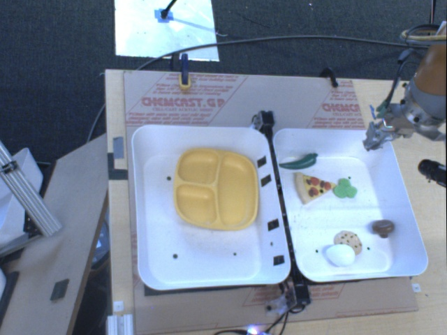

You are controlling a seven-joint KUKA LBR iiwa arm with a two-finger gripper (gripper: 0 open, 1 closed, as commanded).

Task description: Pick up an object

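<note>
- The grey arm with its orange band comes in at the upper right, and its two-finger gripper (372,139) hangs above the far right rim of the right-hand shallow white bin (401,187).
- Whether that gripper is released or clenched cannot be told at this size; nothing shows between its tips.
- All the small pieces lie inside the right-hand bin, each placed here against the toy pizza slice with red dots on a pale yellow wedge (311,186), which sits in the bin's upper middle.
- A dark green curved toy pepper (299,162) lies just above the pizza slice, towards the bin's far left corner.
- A bright green leafy toy piece (345,189) sits just to the right of the pizza slice, touching it or nearly so.
- A small brown rounded lump (382,227) lies below and to the right of the pizza slice, near the bin's right wall.
- A tan round cookie with dark chips (348,240) lies below the pizza slice, and a white egg-shaped piece (341,255) rests against the cookie's lower left edge.
- The left-hand shallow white bin (150,187), left of the pizza slice across the black-clipped seam, holds a yellow plastic divided plate with three compartments (215,188).
- The gripper is well apart from every piece, up and right of the pizza slice.
</note>
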